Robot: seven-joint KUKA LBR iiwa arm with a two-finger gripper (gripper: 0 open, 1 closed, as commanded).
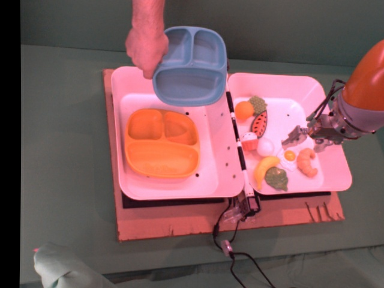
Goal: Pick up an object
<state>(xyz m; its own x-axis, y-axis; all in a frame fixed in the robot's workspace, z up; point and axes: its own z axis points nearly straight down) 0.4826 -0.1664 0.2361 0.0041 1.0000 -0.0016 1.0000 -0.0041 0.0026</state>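
The jaws (295, 137) hang low over the right bin (327, 98), near the fried egg (290, 156) and croissant (308, 162), and whether they stand wide or narrow cannot be told from this slant; nothing shows between them. The toy foods, any of which could be the pick, lie clustered toward the bin's left and near side: an orange (243, 110), watermelon slice (259, 125), cupcake (249, 141), banana (264, 170) and leafy green (276, 178), probably scattered loosely so the arm has many targets. In the left bin (210, 161) an orange divided plate (162, 143) lies flat, while a person's hand (146, 51) holds a blue divided plate (192, 65) tilted over the far edge, seemingly adding or removing it.
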